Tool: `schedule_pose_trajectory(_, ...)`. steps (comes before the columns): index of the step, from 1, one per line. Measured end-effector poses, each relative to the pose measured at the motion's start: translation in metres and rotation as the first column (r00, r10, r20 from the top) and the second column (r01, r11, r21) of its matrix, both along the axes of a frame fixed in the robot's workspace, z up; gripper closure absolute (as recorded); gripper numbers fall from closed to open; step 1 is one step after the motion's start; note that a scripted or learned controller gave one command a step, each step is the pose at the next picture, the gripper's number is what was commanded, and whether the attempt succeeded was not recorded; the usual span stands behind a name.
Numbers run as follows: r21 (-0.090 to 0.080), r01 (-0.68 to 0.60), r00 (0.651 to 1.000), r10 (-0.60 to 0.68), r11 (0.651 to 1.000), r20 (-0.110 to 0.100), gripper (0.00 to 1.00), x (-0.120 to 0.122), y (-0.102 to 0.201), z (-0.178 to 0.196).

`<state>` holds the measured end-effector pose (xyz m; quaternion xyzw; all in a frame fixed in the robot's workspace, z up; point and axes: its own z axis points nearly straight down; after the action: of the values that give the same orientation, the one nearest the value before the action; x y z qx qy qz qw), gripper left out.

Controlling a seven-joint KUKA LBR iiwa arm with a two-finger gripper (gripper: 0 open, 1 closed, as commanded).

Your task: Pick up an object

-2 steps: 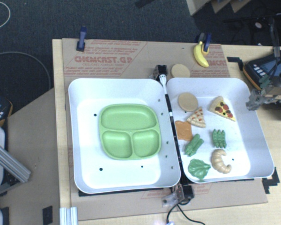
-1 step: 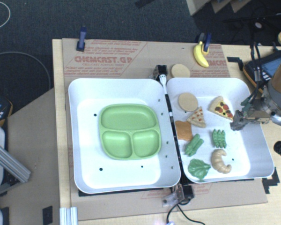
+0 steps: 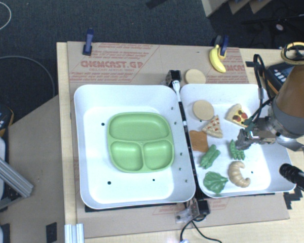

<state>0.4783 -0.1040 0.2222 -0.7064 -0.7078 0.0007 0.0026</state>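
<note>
Over the right bin, the gripper is hanging low above a small green toy, and from this slant it is not possible to tell whether it is spread or pressed together. Nothing is visibly held. The green toy is lying just below the gripper, with the croissant close beneath it, a pizza slice up and to its left, and a second slice above the gripper.

To take the green toy cleanly, the arm is likely needing a straight descent centred on it, closing only once low enough to straddle it; the croissant is sitting near enough to be nudged or caught by mistake. A green pod and a leafy green piece are lying left of the croissant, a brown square and a tan disc further left still.

Left of the gripper, the other bin is holding a green tray. Both bins are resting on a cardboard sheet held by blue clamps, with a banana and a round biscuit lying above the right bin. Dark carpet is surrounding the bench.
</note>
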Motion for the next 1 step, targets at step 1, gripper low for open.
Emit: schedule_pose_trajectory(1,-0.003,-0.003,1.000,0.003,1.000,0.009,1.00,0.0018,0.0409,0.0308)
